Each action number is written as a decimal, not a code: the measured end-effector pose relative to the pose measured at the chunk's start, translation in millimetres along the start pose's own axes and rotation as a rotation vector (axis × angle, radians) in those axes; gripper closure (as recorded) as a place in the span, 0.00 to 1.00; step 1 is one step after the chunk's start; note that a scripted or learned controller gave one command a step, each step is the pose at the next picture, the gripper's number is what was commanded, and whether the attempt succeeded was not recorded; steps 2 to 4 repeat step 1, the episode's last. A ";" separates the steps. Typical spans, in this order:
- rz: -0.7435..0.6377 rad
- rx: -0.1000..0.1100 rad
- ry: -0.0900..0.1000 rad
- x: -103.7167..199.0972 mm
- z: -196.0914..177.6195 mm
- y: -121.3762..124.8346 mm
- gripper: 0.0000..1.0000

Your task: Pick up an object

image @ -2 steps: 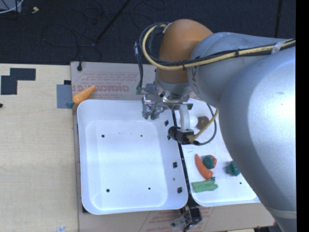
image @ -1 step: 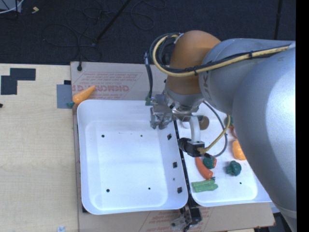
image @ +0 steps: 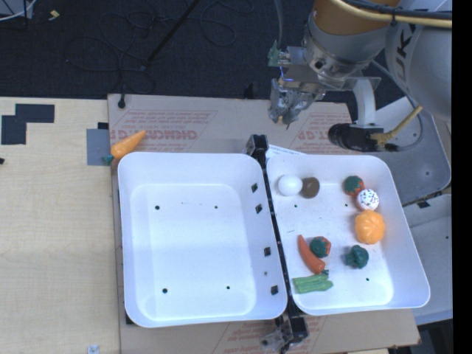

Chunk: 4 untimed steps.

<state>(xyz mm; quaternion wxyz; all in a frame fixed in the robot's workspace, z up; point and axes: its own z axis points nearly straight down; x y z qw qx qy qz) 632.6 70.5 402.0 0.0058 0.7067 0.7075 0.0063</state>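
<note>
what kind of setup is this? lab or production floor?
Most likely a research lab grasping rig: two shallow white plastic bins on a cardboard-topped bench, small toy foods like the orange plastic carrot, loose black cables behind, and the grey arm's gripper overhead.

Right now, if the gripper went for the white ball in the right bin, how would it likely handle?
The white ball looks round and smooth, so it would probably roll if nudged. It seems to touch the brown piece, which may block it on that side. Fingers could slip off it.

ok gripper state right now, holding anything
gripper: above the bench behind the right bin, nothing seen in it; open or closed cannot be told
</note>
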 end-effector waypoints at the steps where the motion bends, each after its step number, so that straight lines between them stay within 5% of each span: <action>1: -0.003 0.004 0.000 9.3 -127.4 13.6 1.00; 4: -0.003 0.004 0.000 9.3 -127.4 13.6 1.00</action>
